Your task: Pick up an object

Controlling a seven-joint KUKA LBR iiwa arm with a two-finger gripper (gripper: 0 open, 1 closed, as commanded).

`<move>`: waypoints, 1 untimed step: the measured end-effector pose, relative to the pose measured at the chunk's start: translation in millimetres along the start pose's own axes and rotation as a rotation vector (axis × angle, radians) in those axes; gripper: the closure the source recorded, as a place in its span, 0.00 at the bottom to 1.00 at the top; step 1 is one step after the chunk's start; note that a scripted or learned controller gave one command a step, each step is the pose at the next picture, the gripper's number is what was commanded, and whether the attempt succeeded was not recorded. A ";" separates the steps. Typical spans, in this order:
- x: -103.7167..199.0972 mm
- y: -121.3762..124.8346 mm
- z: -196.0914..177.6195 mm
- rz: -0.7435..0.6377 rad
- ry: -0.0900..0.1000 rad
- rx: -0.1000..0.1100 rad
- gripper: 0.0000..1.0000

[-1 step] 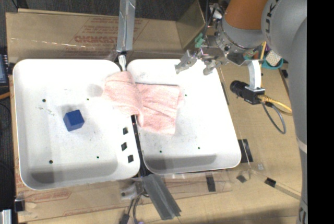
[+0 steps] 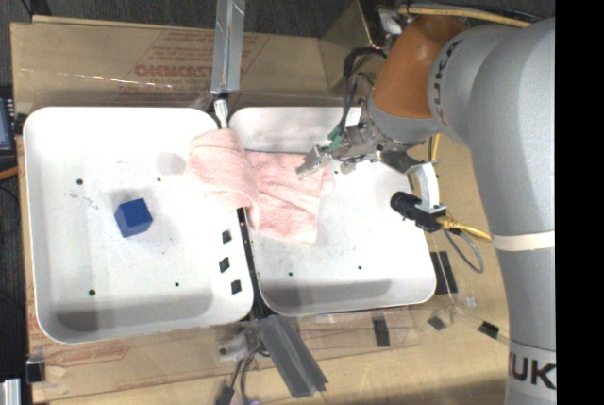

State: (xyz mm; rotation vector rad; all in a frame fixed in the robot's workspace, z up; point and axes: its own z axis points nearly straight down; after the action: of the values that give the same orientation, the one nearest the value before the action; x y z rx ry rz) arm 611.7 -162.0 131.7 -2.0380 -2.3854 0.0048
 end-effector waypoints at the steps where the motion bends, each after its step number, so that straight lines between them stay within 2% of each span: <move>1: -9.9 22.4 39.1 -0.229 -0.003 -0.006 0.00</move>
State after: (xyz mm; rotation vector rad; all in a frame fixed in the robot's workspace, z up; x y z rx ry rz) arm 635.1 -168.3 92.4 -1.7555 -2.6071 0.0004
